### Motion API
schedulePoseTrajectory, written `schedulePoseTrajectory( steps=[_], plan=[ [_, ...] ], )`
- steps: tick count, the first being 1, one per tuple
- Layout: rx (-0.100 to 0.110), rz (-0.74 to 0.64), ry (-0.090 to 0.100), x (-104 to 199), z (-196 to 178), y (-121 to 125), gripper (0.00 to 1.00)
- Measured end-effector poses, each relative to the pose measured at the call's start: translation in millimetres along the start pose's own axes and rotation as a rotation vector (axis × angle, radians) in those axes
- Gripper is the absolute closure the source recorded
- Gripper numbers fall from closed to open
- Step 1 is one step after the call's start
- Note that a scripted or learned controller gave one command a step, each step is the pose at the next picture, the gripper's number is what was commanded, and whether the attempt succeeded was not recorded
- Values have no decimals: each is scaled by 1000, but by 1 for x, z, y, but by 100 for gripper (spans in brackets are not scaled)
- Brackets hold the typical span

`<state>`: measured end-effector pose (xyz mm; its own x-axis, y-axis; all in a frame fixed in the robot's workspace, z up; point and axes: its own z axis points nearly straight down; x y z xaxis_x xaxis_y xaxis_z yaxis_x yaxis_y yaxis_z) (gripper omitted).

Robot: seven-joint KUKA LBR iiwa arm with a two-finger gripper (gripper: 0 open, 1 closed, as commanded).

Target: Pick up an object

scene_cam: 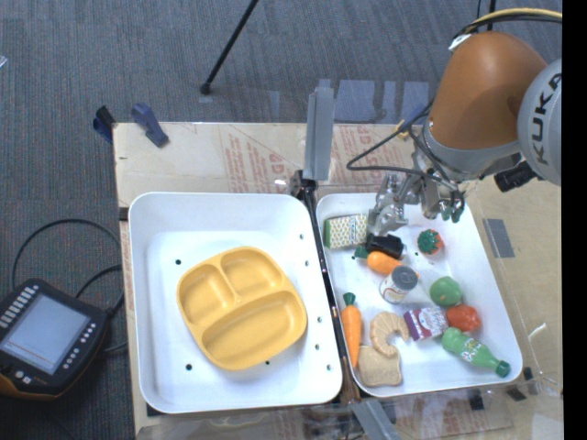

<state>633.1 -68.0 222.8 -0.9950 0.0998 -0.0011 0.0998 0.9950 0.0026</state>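
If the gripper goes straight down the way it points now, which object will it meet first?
Probably the black item beside the orange piece, just under the gripper at the back of the right bin. Depth is unclear from this slanted view, so it may instead land on the green-white box.

Light falls on me evenly from above, bright and diffuse. The two white bins run close to overexposed: the left bin [147,246] shows a soft sheen across its floor, and the right bin [481,255] washes pale along its rim. The yellow divided plate [241,307] casts only a thin, faint shadow to its lower side. My orange band [481,85] carries a broad soft highlight on its top. The carpet [110,44] beyond the bench stays dim and grainy. Focus is moderate overall; small toys look slightly soft, and my gripper [413,200] is blurred in its details.
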Motion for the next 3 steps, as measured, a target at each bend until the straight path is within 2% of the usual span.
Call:
schedulePoseTrajectory(
  steps=[1,2,3],
  plan=[
    [1,19,-1,46,-35,-11,100],
    [0,20,3,46,-32,-11,0],
    [0,-71,4,4,137,-48,0]
  ],
)
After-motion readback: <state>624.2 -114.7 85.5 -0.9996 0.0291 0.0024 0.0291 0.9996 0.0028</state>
